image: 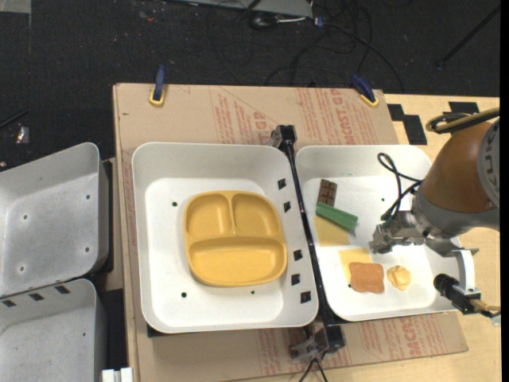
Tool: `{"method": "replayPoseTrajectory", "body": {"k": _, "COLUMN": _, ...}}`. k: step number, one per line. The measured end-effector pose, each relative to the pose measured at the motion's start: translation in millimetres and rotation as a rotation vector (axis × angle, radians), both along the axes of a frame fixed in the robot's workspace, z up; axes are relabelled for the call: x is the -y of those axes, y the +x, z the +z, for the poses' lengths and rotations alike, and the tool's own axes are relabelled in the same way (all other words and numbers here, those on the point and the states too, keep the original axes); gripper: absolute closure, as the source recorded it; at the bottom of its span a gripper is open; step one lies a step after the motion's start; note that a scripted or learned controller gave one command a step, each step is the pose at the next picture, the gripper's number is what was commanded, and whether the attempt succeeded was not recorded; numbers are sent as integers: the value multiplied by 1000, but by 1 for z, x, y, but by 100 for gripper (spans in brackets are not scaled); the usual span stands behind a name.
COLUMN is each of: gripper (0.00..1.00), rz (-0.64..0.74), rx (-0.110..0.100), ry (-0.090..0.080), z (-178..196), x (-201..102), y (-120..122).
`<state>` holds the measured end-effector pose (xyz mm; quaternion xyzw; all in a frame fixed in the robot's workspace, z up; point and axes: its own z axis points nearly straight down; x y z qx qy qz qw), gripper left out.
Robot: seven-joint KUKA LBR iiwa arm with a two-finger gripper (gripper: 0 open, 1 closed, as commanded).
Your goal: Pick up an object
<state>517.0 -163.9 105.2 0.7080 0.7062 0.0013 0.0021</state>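
Note:
The right bin (358, 165) holds a brown chocolate bar (327, 192), a green block (336, 215) lying on a yellow slice (332, 231), a toast-coloured piece (367, 277) on another yellow slice (355, 258), and a small yellow lump (399, 277). My gripper (391, 238) hangs low over the right bin's middle right, just above and between the toast piece and the lump. Its fingertips are hard to make out against the wrist. Nothing shows between them.
The left bin (151, 213) holds a yellow divided plate (235, 239). A black divider (298, 213) runs between the bins. The arm's orange band (465, 173) and a cable (394, 181) loom over the right bin's right side. Grey metal trays (48, 213) lie at far left.

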Motion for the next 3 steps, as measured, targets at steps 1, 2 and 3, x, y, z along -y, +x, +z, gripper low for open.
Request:
{"method": "replayPoseTrajectory", "body": {"k": 1, "gripper": 100, "rz": 5, "rx": 0, "ry": 0, "z": 62, "x": -3, "y": -4}}
{"method": "replayPoseTrajectory", "body": {"k": 2, "gripper": 100, "rz": 5, "rx": 0, "ry": -1, "z": 105, "x": -5, "y": -4}}
{"method": "replayPoseTrajectory", "body": {"k": 3, "gripper": 100, "rz": 5, "rx": -3, "ry": 0, "z": 111, "x": -5, "y": -4}}
